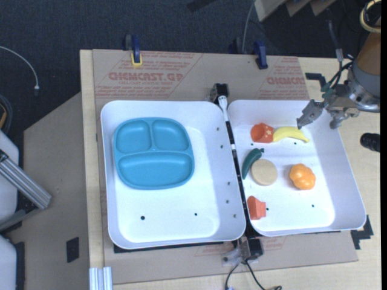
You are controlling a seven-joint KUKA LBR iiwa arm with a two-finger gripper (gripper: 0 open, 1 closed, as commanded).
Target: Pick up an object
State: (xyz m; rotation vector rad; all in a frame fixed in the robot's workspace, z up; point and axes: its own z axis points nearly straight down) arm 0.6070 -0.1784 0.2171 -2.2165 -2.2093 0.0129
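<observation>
Camera view. Tool (319, 115): fingers spread, holding nothing, poised above the right bin's (344, 162) far edge. Nearest item: banana (290, 135), just below-left, touching a red tomato-like piece (262, 132). Step, as judged: approach before the grasp. Next move calls for descent over the banana, then closing.

Red print reading "CHEMCAST GP" (145, 75) runs in slanted, repeated lines on the brown protective sheet (181, 71) covering the table behind the bins. It repeats at right (284, 77), too faint to read fully.
</observation>
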